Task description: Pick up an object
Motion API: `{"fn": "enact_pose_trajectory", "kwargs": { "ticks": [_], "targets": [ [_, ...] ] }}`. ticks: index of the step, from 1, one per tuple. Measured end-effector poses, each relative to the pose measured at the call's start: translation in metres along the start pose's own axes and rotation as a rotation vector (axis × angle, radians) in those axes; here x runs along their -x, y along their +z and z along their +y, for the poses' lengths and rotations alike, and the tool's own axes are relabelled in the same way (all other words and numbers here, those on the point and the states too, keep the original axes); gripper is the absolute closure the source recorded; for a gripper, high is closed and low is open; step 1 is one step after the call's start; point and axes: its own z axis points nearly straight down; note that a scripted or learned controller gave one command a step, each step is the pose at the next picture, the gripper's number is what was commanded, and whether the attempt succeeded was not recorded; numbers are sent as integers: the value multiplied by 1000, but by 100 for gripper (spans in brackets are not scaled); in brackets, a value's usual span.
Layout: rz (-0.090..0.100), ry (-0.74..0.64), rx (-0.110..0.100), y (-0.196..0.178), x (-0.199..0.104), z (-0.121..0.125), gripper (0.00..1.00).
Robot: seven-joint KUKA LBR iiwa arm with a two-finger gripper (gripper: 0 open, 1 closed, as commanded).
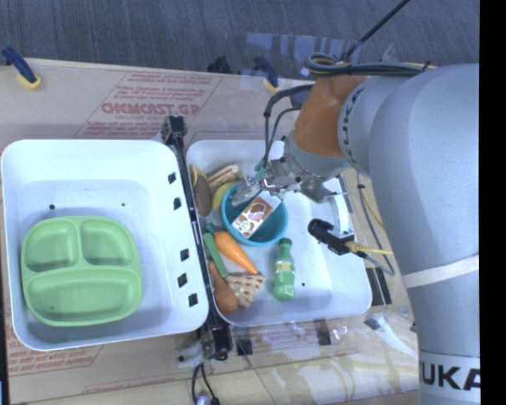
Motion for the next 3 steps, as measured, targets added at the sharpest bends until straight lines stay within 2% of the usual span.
{"fn": "enact_pose_trajectory", "kwargs": {
  "ticks": [1, 2, 3],
  "targets": [
    [0, -7, -12, -11, 1, -1, 100],
    [-22, 687, -87, 1, -15, 24, 100],
    [-21, 689, -87, 1, -15, 24, 0]
  ]
}}
